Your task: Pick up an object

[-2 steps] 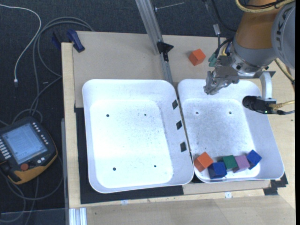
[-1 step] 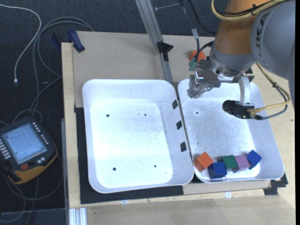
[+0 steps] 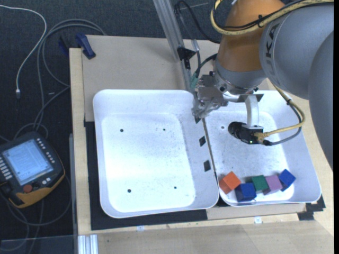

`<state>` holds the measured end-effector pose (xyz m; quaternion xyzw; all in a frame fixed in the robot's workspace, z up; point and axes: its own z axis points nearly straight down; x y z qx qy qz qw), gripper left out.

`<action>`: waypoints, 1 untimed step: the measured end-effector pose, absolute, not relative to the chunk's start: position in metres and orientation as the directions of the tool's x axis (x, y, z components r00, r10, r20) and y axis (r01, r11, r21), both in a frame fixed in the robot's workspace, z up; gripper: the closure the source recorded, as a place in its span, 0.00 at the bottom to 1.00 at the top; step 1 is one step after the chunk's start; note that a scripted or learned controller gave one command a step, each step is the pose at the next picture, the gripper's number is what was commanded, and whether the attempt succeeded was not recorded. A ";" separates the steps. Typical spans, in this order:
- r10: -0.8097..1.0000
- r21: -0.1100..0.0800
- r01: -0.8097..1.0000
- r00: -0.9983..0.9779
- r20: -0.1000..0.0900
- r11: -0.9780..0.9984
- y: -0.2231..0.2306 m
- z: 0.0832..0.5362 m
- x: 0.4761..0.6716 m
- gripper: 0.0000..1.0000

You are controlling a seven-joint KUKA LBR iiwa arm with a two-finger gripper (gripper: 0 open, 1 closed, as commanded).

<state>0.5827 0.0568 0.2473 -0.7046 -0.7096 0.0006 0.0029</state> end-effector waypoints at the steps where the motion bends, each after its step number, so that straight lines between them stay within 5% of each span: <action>1: 1.000 -0.004 1.000 0.008 -0.003 -0.008 -0.074 0.232 0.580 1.00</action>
